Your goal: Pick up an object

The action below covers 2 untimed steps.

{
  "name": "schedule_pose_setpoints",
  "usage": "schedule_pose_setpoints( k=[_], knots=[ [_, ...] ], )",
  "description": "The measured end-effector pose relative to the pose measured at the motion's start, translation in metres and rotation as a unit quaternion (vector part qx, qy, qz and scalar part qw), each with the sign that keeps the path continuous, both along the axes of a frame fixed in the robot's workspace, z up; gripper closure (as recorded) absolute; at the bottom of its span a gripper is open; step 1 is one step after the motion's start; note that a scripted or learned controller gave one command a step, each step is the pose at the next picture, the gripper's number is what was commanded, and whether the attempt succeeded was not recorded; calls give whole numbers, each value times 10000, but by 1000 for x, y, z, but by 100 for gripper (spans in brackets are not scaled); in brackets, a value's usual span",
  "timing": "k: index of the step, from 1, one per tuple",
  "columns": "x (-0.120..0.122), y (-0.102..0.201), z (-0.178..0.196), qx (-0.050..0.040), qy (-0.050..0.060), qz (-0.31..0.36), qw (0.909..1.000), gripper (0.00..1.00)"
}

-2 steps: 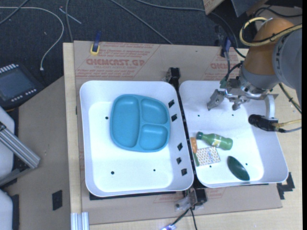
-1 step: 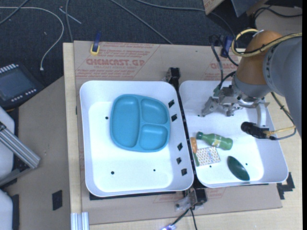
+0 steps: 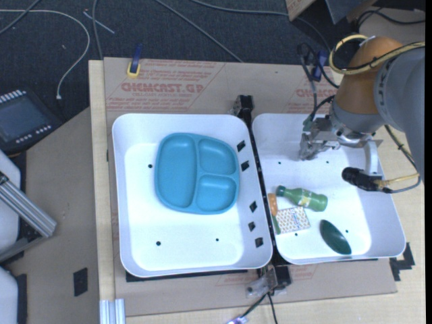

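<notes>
The gripper (image 3: 316,142) hangs over the far part of the right bin (image 3: 378,208), with nothing seen between its fingers; they look close together, but how far apart they stand cannot be told from this slanted view. Taking the green bottle (image 3: 302,196) as the landmark, it lies on its side near the bin's left wall, well apart from the gripper and nearer the camera. Just below the bottle lies a small patterned packet (image 3: 293,219), almost touching it, and to the lower right of the bottle, a little apart, lies a dark green oval thing (image 3: 335,237). An orange scrap (image 3: 272,202) sits just left of the bottle against the bin wall; what it is cannot be made out. The bottle is probably light, stiff and smooth, so it may roll or slip; a grasp across its body, fingers either side of its long axis, seems the safest hold. The packet is likely flat and limp, hard to pinch off the floor. The oval thing looks rounded and might skid from a closing grip. Counted: two bins, one bottle, one packet, one oval thing, one orange scrap, and one blue divided plate (image 3: 197,173) in the left bin (image 3: 135,201), far to the left of the bottle
</notes>
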State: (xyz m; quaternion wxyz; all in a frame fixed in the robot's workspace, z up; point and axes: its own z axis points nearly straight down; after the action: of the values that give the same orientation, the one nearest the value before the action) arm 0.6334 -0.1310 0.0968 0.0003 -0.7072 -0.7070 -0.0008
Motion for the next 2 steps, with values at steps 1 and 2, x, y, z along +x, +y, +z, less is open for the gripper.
schedule_pose_setpoints(
  k=[1, 2],
  knots=[
    [7, 9, 53, -10, -32, 13, 10000, 100],
    [9, 10, 108, -12, -29, 8, 10000, 100]
  ],
)
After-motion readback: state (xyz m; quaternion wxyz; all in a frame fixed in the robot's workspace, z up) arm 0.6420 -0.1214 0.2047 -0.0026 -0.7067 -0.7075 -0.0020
